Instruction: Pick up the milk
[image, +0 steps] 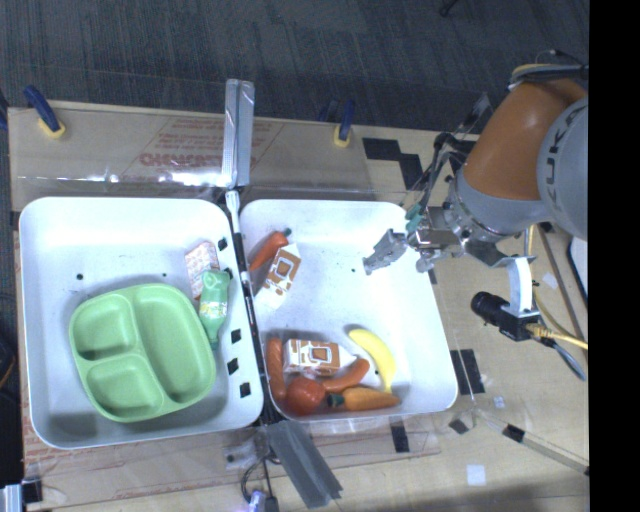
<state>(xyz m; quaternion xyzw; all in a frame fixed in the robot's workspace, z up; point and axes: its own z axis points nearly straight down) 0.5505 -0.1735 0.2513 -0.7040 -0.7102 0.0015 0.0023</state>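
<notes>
White bin, right (420, 300): holds two small orange-and-white milk cartons, a banana (372, 355), a carrot-like piece and a tomato-like piece.
Jaws (385, 252): hanging above the bin's upper right part; whether they are open or closed cannot be told from this slanted view; nothing is seen between them.
Upper milk carton (281, 272): well to the left of the jaws, near the divider, beside an orange sausage-like toy (266, 250).
Lower milk carton (311, 356): below and left of the jaws, touching the produce.
Long axis: upper carton runs diagonally, top toward upper right; lower carton lies roughly left to right.
Handling, judged: light, stiff, smooth-sided, likely to slide or tip.
Grip, judged: across the short sides at mid-length; the upper carton has more room around it.
</notes>
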